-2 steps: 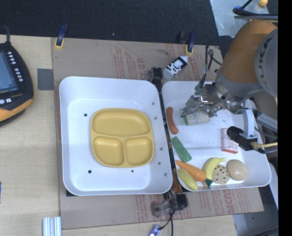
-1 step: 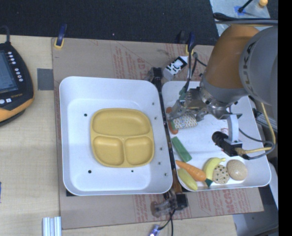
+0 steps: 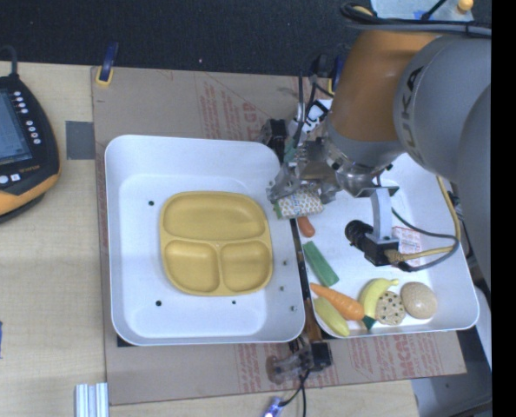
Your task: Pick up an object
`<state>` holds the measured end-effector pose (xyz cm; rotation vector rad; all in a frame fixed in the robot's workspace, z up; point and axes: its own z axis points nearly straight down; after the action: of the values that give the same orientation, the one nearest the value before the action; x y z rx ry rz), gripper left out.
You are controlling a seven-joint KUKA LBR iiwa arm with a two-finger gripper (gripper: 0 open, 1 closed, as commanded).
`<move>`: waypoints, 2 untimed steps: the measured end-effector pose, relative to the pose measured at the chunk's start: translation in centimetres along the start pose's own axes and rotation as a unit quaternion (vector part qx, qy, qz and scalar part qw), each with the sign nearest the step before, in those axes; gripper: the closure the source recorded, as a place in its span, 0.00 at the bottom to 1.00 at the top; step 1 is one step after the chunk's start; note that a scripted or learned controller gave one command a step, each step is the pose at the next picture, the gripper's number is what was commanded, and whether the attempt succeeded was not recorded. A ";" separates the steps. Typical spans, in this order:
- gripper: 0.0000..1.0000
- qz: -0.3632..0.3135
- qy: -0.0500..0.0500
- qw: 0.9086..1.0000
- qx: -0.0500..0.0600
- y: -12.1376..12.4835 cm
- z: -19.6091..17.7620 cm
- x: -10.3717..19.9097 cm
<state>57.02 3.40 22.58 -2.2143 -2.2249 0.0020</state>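
White bins (image 3: 128, 233), two; yellow tray (image 3: 215, 241), one

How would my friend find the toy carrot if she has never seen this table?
Look at the right white bin, the one the grey arm leans over, and go to its near edge, where the toy food lies. The carrot is the long orange piece lying slantwise, between the green stick above it and the yellow banana at its tip. It is longer than the small orange piece further up.
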 end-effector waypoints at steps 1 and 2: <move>1.00 0.002 -0.001 1.000 -0.001 -1.1 -2.2 -6.4; 1.00 -0.001 -0.001 1.000 0.001 -2.9 1.2 -0.1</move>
<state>54.14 3.24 21.39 -2.2120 -2.2271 0.0055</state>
